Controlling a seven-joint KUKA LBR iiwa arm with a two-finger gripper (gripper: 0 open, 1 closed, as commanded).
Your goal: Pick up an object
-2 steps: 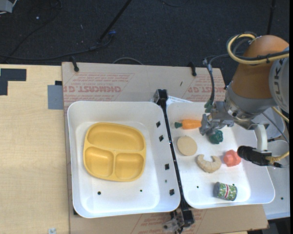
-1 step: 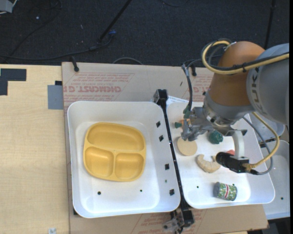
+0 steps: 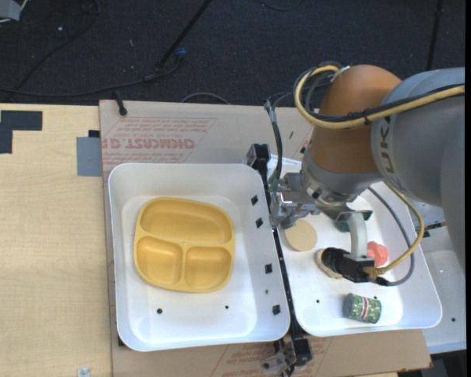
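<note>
My gripper [image 3: 289, 207] hangs low over the left side of the right bin [image 3: 412, 309], close to the wall shared with the left bin and mostly hidden under the orange-banded wrist. A flat tan disc [image 3: 301, 237] lies just below and to the right of it. Farther right sits a small red-pink object [image 3: 377, 253]. A green and white can [image 3: 363, 308] lies on its side near the bin's front. A bit of something teal [image 3: 342, 223] peeks out under the wrist.
The left bin [image 3: 125, 305] holds a yellow divided plate [image 3: 184, 243] in its middle. The bins' shared wall runs right beside the gripper. Cardboard lies beneath and behind the bins, and the arm covers the back of the right bin.
</note>
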